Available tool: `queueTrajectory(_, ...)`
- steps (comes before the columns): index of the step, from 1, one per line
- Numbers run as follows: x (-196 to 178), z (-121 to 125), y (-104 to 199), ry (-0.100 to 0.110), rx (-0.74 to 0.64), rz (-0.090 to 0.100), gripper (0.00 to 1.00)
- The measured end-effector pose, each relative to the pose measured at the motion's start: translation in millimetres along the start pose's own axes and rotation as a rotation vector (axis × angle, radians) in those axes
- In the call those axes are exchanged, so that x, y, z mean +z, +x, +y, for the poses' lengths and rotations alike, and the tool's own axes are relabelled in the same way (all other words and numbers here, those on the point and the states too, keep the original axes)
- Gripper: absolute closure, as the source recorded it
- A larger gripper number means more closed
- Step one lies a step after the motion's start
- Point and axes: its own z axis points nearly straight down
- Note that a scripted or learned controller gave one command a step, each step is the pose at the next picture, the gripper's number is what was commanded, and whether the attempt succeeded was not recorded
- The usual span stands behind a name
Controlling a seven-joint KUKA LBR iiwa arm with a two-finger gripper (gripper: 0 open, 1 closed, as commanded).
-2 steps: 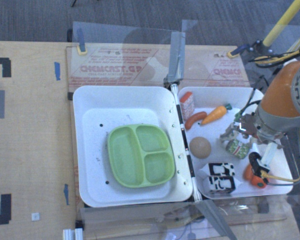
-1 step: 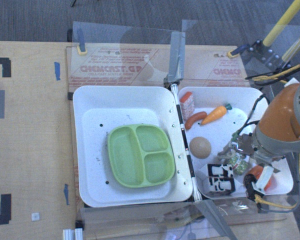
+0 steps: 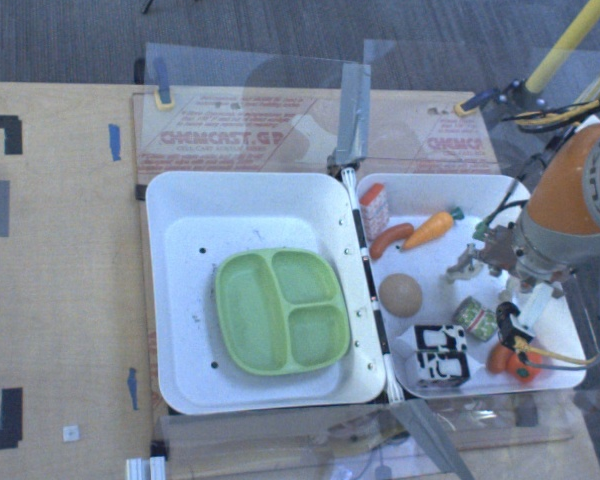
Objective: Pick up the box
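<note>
Wooden tabletop [image 3: 60,298] carries two white bins. My jaws [image 3: 485,258] hang over the right bin [image 3: 420,190], apart and empty, I judge. At their seven o'clock lies the black-and-white box [image 3: 442,353], near a brown ball [image 3: 400,295]. At nine o'clock, a green tray [image 3: 280,310]. Approach step; next I must shift above the box and descend.

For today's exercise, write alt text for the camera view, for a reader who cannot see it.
A grey and orange robot arm reaches from the right over the right bin, which holds a small box, carrot, sausage, ball and other toys. The left bin holds a green divided plate.
</note>
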Motion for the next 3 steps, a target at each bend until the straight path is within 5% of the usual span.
queueTrajectory(1,-1.2,-23.4,-27.3,0.009,-0.087,0.022,0.00)
queueTrajectory(2,-8.9,-21.8,-30.9,0.004,-0.086,0.012,1.00)
queueTrajectory(3,-8.4,-22.8,-26.5,0.010,-0.091,0.019,0.00)
